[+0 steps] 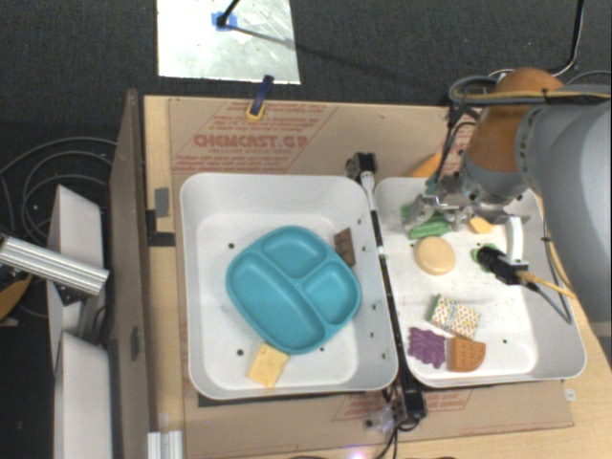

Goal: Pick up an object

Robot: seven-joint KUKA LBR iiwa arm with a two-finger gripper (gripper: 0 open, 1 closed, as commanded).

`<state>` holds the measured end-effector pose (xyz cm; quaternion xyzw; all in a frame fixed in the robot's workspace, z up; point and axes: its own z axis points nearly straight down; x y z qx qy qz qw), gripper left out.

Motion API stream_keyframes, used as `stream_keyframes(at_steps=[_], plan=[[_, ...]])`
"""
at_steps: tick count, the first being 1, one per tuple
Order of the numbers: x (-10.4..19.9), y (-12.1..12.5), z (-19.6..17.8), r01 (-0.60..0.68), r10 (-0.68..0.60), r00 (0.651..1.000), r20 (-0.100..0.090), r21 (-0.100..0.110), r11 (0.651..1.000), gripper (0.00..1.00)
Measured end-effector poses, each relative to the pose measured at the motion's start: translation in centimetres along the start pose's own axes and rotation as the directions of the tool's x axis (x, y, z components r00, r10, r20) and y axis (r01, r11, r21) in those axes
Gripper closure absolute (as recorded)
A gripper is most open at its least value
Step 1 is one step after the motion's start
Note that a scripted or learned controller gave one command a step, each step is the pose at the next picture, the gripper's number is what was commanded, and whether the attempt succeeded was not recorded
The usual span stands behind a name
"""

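My gripper [446, 208] hangs low over the far left part of the right bin [550, 352], the grey arm reaching in from the right. Directly under and beside it lies a green object [426, 228], partly covered by the gripper. Whether the gripper touches it I cannot tell. A round tan piece [435, 255] lies just in front of the green object. A small yellow piece [481, 226] shows to the right of the gripper.
In the right bin's near part lie a patterned square [454, 316], a purple piece [427, 346] and an orange waffle [467, 354]. The left bin [206, 256] holds a blue divided plate [292, 288], a brown block [345, 247] and a yellow wedge [267, 365].
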<state>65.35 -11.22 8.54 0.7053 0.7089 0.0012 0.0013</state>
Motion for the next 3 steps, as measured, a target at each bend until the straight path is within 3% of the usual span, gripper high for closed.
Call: stream_keyframes(at_steps=[1,2,3], plan=[[0.0,1.6,0.0,0.001,-0.001,1.000,-0.001,0.002,1.000,0.00],[-0.7,1.6,0.0,-0.003,0.003,1.000,0.001,0.001,1.000,0.00],[-0.6,1.7,-1.2,0.001,-0.001,1.000,0.002,-0.002,1.000,1.00]])
